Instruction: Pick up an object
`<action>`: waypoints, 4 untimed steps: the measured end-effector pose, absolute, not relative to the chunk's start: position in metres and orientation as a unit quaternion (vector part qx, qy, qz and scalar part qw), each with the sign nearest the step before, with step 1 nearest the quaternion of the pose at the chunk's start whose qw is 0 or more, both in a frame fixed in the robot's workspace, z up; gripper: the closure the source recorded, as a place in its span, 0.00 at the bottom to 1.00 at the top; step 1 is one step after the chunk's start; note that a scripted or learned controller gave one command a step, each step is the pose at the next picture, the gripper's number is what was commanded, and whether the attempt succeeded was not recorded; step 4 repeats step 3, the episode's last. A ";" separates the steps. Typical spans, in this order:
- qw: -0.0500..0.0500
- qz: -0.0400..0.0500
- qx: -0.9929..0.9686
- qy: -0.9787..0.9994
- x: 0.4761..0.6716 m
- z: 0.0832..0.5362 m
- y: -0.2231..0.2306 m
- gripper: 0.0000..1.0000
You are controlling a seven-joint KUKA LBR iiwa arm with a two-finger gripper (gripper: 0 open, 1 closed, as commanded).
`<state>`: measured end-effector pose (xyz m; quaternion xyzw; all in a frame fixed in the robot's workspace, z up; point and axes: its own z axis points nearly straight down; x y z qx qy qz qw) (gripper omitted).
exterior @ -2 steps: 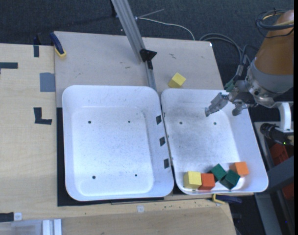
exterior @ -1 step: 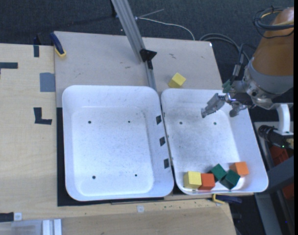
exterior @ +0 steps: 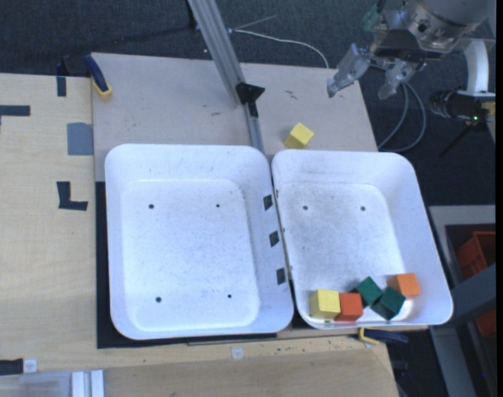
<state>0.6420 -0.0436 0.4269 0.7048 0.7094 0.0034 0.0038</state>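
**Pincer raised above the right bin, blocks clustered in its near corner**

The right bin (exterior: 417,190) serves as the landmark. In its near corner lie a yellow block (exterior: 324,303), a red-orange block (exterior: 350,306), two dark green blocks (exterior: 379,296) and an orange block (exterior: 407,284), packed close, some touching. Just beyond its far rim a lone yellow cube (exterior: 299,135) rests on the pale surface (exterior: 160,106). Further beyond that rim, well apart from the blocks, the pincer (exterior: 366,77) hangs with its fingers (exterior: 345,73) spread apart and nothing between them. Touching the right bin on its left side is the left bin (exterior: 119,222), speckled and white. A metal rail (exterior: 218,35) slants down to the seam between them. Left of both lies light wood with dark tape marks (exterior: 65,195). Past the surface is dark carpet-like floor, with what looks like thin cable (exterior: 280,35), though it is faint.
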 end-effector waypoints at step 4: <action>0.000 -0.001 0.707 0.707 0.652 0.271 -0.075 0.00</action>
